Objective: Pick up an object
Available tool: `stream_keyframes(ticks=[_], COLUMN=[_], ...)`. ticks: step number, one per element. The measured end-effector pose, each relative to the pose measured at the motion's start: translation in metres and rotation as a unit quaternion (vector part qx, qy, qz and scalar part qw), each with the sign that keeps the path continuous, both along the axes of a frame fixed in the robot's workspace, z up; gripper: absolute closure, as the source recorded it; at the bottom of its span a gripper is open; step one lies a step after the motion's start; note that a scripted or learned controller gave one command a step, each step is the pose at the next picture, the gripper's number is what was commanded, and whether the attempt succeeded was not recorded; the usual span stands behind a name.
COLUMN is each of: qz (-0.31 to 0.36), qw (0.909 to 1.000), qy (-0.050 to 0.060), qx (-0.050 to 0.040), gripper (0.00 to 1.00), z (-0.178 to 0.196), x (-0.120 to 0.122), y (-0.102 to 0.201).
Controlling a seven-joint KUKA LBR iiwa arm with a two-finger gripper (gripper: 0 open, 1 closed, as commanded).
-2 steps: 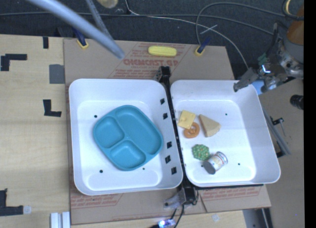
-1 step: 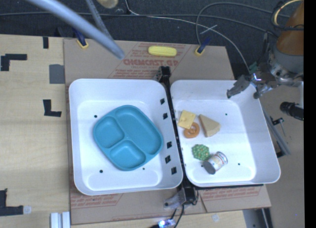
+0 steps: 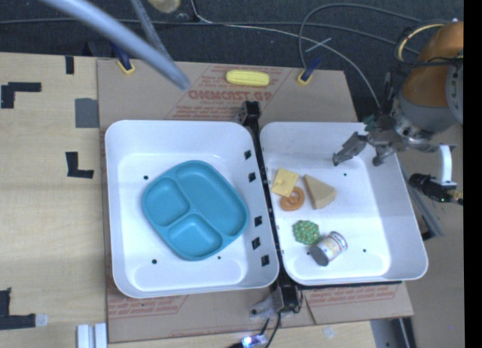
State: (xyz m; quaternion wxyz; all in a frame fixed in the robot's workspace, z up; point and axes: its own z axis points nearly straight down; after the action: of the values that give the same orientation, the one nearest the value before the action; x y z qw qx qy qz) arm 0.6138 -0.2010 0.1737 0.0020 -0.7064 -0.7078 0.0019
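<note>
Camera view: hand (image 3: 364,151) spread open, holding nothing, above the right bin (image 3: 395,211).

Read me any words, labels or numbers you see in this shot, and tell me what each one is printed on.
Red print on the cardboard sheet above the left bin: too blurred to read for certain.
Red print along the cardboard's bottom edge, below the right bin: too small to read.
Label on the small can in the right bin: too small to read.
The blue divided tray bears no text.
</note>
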Motion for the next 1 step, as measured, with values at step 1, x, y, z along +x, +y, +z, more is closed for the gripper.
stream_keyframes(ticks=[1], qz=[0.000], qw=[1.0000], qy=[0.000], qx=[-0.0001], gripper=[0.00], z=[-0.0642], x=[-0.0002], y=[0.0028])
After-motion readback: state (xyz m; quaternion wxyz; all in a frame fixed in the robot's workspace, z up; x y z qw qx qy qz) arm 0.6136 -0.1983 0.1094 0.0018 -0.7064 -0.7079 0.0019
